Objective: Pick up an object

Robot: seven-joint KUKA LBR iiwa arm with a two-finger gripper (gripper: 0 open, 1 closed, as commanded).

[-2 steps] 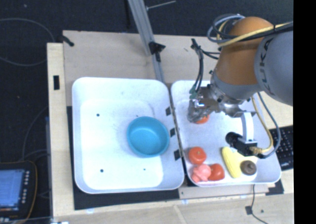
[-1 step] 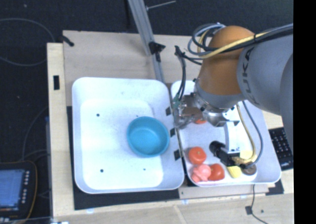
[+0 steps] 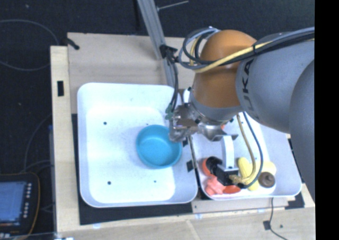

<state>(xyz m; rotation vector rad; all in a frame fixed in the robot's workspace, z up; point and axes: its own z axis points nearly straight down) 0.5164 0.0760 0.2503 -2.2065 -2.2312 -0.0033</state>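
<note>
Looming over both bins, my arm sets my gripper at the right rim of the blue bowl in the left bin, presumably to pinch that rim, though their grip I cannot tell.

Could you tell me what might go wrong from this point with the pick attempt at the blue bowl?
The pincer sits at the rim of the blue bowl, so a thin edge grip may slip or tip the bowl. The bowl lies near the left bin's right wall, so it could be pushed against it. Loose cables hang over the toys in the right bin and might snag.
</note>
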